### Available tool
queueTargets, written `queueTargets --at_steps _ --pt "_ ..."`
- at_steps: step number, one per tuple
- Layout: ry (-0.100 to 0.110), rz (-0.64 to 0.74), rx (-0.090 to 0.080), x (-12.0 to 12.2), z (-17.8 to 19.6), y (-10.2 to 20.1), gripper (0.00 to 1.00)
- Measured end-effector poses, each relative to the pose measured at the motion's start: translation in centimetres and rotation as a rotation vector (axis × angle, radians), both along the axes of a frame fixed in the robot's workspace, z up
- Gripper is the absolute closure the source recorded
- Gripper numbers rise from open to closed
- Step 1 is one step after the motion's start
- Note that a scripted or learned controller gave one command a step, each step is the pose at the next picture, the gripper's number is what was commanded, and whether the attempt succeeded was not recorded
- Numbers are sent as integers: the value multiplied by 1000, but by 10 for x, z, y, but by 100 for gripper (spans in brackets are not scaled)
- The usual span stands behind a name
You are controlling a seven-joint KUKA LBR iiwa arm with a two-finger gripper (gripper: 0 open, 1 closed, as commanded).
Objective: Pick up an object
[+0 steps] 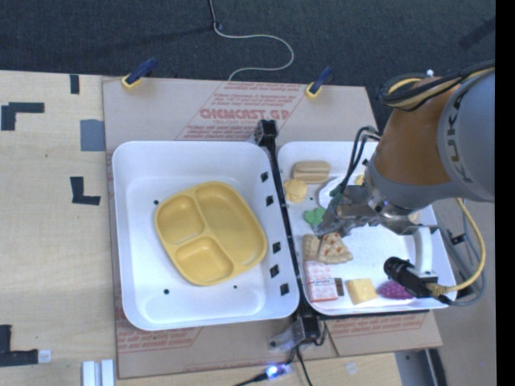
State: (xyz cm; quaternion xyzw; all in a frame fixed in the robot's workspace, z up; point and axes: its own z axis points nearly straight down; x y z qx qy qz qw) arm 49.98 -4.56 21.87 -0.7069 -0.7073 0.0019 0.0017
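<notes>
My gripper [336, 223] hangs low over the right bin [360, 149], just above a pizza slice toy [333, 249] and beside a green item [315, 215]. Nearby lie a tan bread roll [311, 170], a small yellow piece [296, 190], a red-and-white packet [320, 281], a yellow cheese square [360, 290], a brown piece [339, 287] and purple grapes [393, 289]. The wrist hides the fingertips, and I see nothing held.
The left bin [133, 215] holds a yellow three-compartment plate [211, 232]. A black divider [278, 215] separates the bins. The arm's grey and orange body [426, 151] covers the right bin's far right part. Clamps sit at the cardboard's top edge.
</notes>
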Motion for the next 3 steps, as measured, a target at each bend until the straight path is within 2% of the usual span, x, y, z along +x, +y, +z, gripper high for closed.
queueTargets --at_steps 1,2,3 --pt "-3 1 0 16 8 -11 100" --pt "0 0 0 5 5 -14 100" --pt "-2 2 1 15 7 -11 100"
